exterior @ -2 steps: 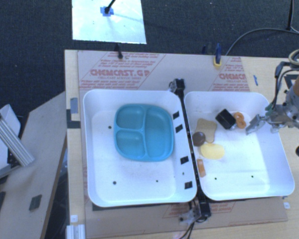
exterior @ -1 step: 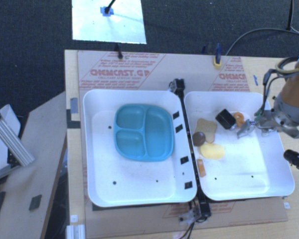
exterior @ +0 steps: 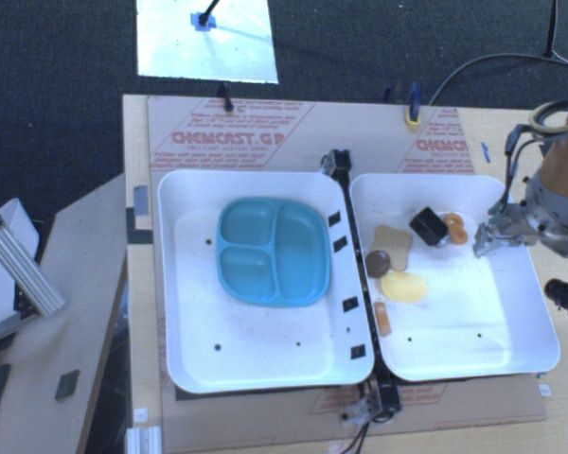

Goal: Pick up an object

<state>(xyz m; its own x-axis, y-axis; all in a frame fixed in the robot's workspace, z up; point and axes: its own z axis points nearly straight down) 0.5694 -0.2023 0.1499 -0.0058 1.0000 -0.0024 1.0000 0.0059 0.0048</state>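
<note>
Two white bins, one blue plate

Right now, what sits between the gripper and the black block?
In the camera view, a small orange piece lies between the gripper and the black block, touching the block.

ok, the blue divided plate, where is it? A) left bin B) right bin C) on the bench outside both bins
A: the blue divided plate lies flat inside the left bin, while the small objects sit in the right bin.
</note>
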